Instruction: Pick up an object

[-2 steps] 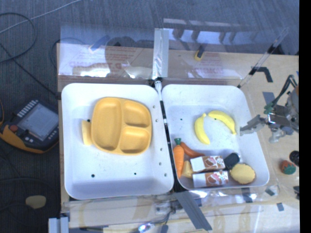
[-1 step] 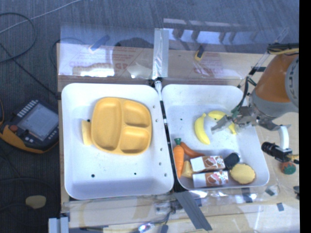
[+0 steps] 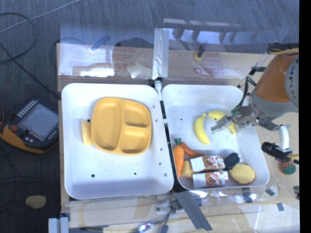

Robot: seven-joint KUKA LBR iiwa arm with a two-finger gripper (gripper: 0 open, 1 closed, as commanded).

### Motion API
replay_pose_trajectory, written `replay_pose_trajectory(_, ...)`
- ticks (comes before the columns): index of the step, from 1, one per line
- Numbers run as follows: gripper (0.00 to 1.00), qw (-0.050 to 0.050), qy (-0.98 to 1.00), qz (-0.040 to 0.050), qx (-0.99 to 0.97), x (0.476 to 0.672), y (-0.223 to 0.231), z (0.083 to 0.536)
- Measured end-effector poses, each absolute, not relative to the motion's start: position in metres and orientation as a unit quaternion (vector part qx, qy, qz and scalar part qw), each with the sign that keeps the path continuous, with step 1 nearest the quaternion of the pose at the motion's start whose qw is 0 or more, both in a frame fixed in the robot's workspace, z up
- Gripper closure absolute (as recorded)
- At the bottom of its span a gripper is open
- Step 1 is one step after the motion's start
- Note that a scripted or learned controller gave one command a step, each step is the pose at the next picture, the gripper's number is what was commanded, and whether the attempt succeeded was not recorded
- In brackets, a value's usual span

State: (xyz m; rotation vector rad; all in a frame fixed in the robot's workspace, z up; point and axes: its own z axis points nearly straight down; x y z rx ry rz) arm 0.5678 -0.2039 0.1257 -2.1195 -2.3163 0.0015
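a slanted overhead view of a worktop bearing two shallow white bins side by side. the left bin holds a yellow divided plate. the right bin holds the candidates for picking: two bananas near its middle and, along its near edge, a carrot, two small cartons, a dark object and a lemon. the grey and orange arm reaches in from the right, its end effector low over the right bin, just beside the bananas and perhaps touching one — nothing can be seen held in it, and whether it is spread or closed cannot be told. this looks like the approach-and-grasp step, with no object lifted yet. the next move calls for settling squarely around one banana, closing firmly, then rising straight up — clear of the bin's wall.
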Motion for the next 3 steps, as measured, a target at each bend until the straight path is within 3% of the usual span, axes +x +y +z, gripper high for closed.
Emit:
replay_pose_trajectory(1, 0.0, -0.001, -0.773, -0.0045, -0.634, 0.611, -0.209, 0.09)
replay_pose_trajectory(2, 1.0, -0.005, -0.774, -0.004, -0.634, 0.612, -0.21, 0.1)
replay_pose_trajectory(3, 1.0, 0.0, -0.754, 0.0001, -0.656, 0.632, -0.1, 0.221)
